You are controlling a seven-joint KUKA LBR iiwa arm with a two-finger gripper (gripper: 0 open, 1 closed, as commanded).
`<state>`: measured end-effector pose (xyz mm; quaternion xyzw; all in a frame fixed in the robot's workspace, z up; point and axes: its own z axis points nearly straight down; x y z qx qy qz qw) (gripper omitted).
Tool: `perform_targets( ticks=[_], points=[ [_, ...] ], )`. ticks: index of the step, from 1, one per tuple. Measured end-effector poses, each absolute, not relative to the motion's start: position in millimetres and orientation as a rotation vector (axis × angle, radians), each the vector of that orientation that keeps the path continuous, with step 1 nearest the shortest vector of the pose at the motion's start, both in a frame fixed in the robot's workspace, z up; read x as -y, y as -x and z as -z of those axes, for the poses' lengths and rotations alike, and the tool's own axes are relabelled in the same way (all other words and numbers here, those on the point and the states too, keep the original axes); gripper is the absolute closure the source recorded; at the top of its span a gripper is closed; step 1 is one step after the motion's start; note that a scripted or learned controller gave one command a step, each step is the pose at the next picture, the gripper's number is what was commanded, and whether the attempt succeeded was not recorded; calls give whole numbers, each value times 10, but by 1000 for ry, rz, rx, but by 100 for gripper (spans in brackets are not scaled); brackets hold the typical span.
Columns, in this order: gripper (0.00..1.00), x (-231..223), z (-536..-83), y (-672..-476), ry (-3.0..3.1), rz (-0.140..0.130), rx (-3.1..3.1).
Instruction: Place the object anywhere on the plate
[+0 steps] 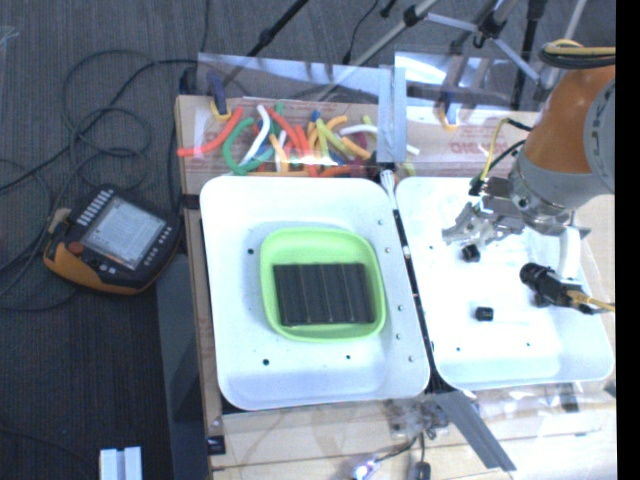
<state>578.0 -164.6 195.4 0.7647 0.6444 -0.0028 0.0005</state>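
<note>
Nearest you, a small black block lies loose on the floor of the right-hand shallow white bin. In the left white bin sits a square lime-green plastic plate bearing a dark ribbed slab. Farther back, the grey two-finger gripper hovers over the right bin; whether it grips anything, you cannot tell.

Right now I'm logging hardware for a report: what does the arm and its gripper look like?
The arm is grey with a broad orange band above the wrist. A yellow cable loops beside it. The gripper is a silvery metal assembly with dark tips.
</note>
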Motion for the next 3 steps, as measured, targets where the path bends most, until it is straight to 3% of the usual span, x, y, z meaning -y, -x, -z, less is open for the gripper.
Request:
perform_targets(
  ticks=[1,2,3],
  points=[
    [0,1647,-1956,-5781,-2401,8,-2023],
    [0,1748,-2799,-6179,-2397,5,-2029],
    [0,1751,-2797,-6177,-2397,6,-2028]
  ],
)
